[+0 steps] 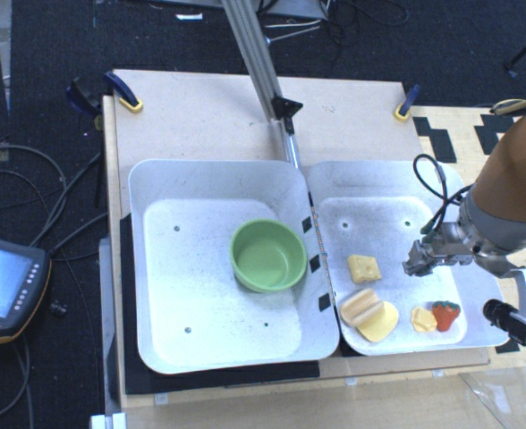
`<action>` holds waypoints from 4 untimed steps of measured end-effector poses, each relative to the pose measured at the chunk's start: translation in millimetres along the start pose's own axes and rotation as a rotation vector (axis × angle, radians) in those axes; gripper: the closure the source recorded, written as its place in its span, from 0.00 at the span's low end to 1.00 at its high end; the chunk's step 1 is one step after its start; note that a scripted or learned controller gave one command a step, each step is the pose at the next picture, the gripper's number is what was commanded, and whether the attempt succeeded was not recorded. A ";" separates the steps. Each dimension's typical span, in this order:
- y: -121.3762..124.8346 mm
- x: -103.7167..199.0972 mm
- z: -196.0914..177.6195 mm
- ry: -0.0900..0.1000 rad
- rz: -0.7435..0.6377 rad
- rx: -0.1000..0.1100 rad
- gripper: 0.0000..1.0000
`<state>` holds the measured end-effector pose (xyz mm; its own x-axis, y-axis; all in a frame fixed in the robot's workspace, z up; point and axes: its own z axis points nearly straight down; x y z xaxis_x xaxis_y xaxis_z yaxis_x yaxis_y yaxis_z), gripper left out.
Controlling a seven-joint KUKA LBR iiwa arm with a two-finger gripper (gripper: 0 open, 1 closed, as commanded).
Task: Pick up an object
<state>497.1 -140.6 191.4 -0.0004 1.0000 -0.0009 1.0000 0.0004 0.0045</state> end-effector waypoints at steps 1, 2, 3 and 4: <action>-1.3 3.4 -60.8 0.000 0.000 0.000 1.00; -0.7 3.4 -91.4 0.000 0.000 0.002 1.00; 13.8 51.4 -74.4 0.002 -0.003 0.006 1.00; 19.3 94.7 -64.9 0.002 -0.004 0.006 1.00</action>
<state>516.1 -45.8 256.3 -0.0041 1.0000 0.0007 1.0000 0.0041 -0.0011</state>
